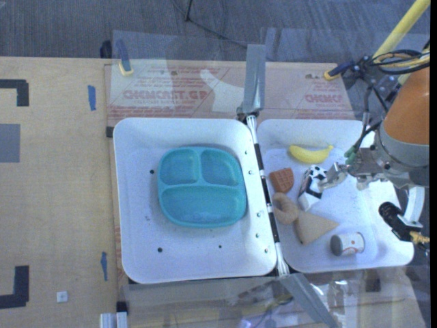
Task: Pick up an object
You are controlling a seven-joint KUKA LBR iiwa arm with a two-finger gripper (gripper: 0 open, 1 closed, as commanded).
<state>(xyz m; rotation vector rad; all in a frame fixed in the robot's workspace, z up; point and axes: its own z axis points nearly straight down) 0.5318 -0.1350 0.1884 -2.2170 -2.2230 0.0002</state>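
We see gripper [332,177] low in right bin [382,132], near its middle, just beside black-and-white toy [313,185]. We cannot tell claw state. Banana [309,153] lies toward far edge, waffle piece [281,179] at left wall. We advise: centre over toy, descend straight, avoid nudging banana.

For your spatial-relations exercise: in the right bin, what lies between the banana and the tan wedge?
In the camera view, between the banana and the wedge lies a black-and-white toy, by the tool.
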